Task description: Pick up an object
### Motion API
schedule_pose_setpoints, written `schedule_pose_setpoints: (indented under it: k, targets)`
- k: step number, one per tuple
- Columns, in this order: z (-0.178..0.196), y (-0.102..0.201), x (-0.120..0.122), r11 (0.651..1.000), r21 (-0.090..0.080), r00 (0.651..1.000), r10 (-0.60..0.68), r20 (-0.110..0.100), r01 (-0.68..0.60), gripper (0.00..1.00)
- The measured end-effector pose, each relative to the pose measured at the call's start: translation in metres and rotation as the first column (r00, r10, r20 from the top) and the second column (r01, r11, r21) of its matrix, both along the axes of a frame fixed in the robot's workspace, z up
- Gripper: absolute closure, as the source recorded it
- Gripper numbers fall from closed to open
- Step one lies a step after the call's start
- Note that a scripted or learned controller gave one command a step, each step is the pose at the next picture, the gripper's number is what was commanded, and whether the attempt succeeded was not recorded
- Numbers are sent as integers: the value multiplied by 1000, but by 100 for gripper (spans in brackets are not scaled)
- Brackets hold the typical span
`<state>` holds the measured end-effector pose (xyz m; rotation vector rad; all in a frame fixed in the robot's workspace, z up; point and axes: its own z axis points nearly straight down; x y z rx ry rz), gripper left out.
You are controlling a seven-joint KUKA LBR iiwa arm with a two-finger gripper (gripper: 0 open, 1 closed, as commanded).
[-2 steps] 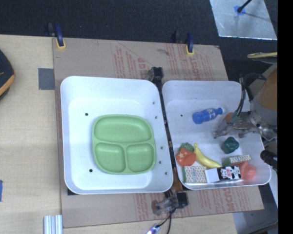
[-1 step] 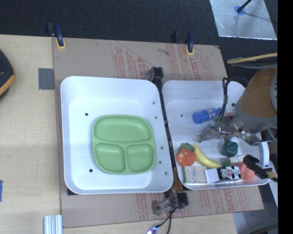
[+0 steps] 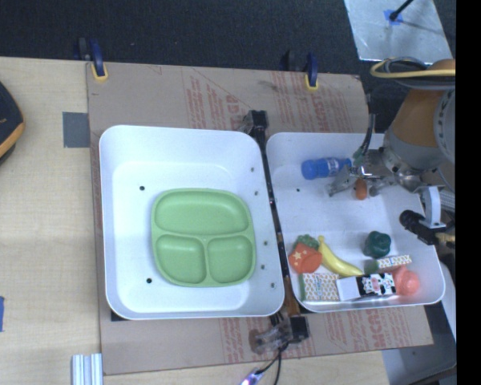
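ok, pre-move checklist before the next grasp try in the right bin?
1. Gripper over the right white bin: ok.
2. Object between the fingers: cannot tell.
3. Nearest target, the blue plastic bottle, lies beside the gripper: ok.
4. Yellow banana, red tomato and dark green round piece apart from the gripper: ok.
5. Green divided tray sits in the left white bin: ok.

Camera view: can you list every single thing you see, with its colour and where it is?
bins: 2, white, side by side on the bench
plate: 1, green, three sections, in the left bin
bottle: 1, blue, top of the right bin
banana: 1, yellow, right bin
strawberry: 1, red, left of the banana
dark green thing: 1, right bin
small boxes: a few, bottom of the right bin
clamps: 2, blue, bench's back edge
gripper: 1, grey, beside the bottle
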<state>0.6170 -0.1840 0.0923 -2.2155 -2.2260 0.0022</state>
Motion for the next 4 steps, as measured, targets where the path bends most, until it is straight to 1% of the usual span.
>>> schedule_pose_setpoints:
  k: [1,2,3,4]
  targets:
    - [-4,-27,34,1000,6,1000,4,-26,-3,0]
    - [7,-28,36,1000,1,1000,8,-16,-8,100]
    - [-1,10,39,1000,1,1000,1,-5,-1,100]
    - [-1,72,38,1000,2,1000,1,-7,-1,100]
